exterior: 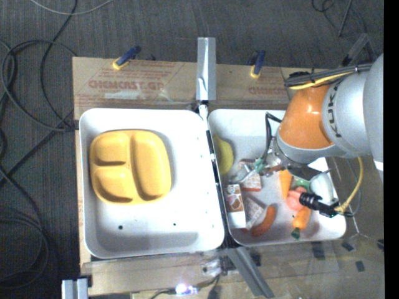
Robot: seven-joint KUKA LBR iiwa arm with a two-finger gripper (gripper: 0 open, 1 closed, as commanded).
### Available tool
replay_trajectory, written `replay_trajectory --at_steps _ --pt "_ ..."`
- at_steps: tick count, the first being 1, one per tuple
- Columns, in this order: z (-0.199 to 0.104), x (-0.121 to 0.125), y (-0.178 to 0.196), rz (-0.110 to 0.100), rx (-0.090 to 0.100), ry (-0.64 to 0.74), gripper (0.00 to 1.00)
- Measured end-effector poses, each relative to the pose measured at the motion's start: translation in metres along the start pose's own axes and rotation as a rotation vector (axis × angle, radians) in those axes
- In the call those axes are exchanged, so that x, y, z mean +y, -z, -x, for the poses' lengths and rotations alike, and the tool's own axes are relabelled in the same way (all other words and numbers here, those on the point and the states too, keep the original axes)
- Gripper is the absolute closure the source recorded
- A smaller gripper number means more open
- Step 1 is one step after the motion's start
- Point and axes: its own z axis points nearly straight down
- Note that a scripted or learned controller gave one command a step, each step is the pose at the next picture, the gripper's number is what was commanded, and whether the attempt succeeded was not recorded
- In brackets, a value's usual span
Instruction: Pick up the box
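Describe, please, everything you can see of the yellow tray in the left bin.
The yellow tray is a divided plate of what looks like smooth plastic, roughly square with rounded corners. It has three compartments: two smaller ones stacked on the view's left side and one long one on the right. It lies flat, open side up, with nothing in it. It sits on the floor of the left bin, toward the bin's far left part. Nothing but the bin floor touches it.

1. You have a brown cardboard-covered bench with red print.
2. Two white bins sit directly on it, touching: left bin, right bin.
3. Two yellow-blue clamps grip its far edge.
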Motion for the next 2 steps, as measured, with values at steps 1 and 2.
replay_trajectory --at_steps 1,2 --pt "0.001 0.001 0.010 0.004 -0.003 -0.001 1.00" --pt "-0.036 -0.014 0.093 -0.012 0.006 -0.037 1.00"
